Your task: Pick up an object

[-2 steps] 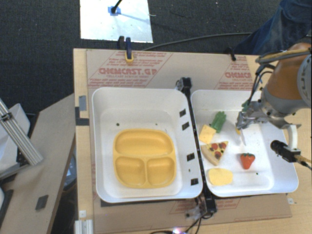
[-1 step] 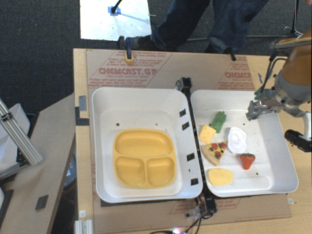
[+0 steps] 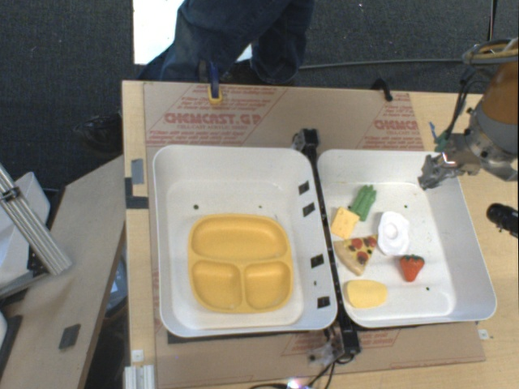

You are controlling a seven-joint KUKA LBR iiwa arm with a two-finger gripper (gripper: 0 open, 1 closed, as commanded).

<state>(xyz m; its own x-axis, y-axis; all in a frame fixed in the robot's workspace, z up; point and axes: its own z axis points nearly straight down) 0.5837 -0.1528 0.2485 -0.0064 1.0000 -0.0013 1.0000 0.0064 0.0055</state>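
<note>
The arm enters from the right, its pincer (image 3: 439,171) hanging over the far right edge of the right bin (image 3: 468,241); whether it is wide or narrow I cannot tell. Below it lie a green piece (image 3: 364,201), cheese slice (image 3: 345,222), white item (image 3: 394,233), pizza slice (image 3: 357,254), strawberry (image 3: 412,267) and yellow oval (image 3: 366,294). The left bin (image 3: 174,209) holds a yellow tray (image 3: 240,262).
</note>
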